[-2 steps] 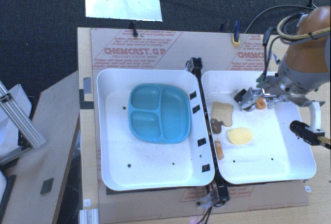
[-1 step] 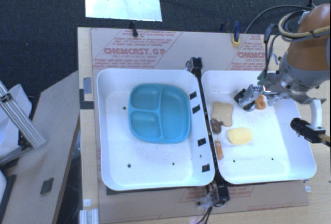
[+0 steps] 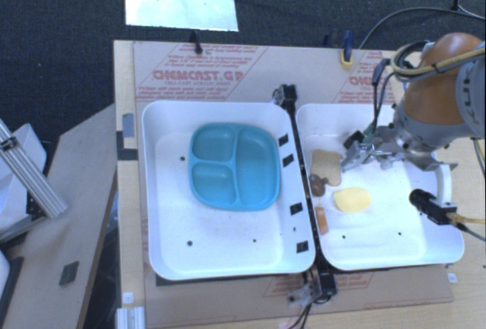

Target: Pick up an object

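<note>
While the arm reaches in over the right bin (image 3: pixel 448 248), its end effector (image 3: pixel 357 156) hangs low near that bin's left wall, just above a tan flat piece (image 3: pixel 328 164); whether it is spread or closed I cannot tell, and nothing shows in its grip. A yellow object (image 3: pixel 352 200) lies just beside it toward the table's front edge, likely an easy target. The left bin (image 3: pixel 163 244) holds a blue divided plate (image 3: pixel 232 166), well apart.
</note>
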Motion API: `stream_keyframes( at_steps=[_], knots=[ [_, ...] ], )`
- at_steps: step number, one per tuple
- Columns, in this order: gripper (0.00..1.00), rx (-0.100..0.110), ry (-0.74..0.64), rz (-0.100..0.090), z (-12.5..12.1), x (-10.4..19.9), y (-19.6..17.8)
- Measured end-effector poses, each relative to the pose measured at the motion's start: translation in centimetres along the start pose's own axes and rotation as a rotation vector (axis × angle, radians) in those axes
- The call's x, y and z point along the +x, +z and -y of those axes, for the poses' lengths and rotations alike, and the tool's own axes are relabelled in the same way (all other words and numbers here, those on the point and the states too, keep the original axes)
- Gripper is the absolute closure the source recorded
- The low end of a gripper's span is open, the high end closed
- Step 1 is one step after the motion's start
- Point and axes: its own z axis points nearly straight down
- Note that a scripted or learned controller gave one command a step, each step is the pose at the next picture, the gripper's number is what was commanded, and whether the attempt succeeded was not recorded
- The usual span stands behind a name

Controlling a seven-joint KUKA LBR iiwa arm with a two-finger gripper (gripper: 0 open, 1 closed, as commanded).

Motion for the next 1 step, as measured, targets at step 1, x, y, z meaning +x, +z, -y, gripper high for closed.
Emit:
stream_keyframes(
  at_steps=[1],
  knots=[
    [0.0,0.003,0.0,-0.001,-0.42,0.69,5.93]
  ],
)
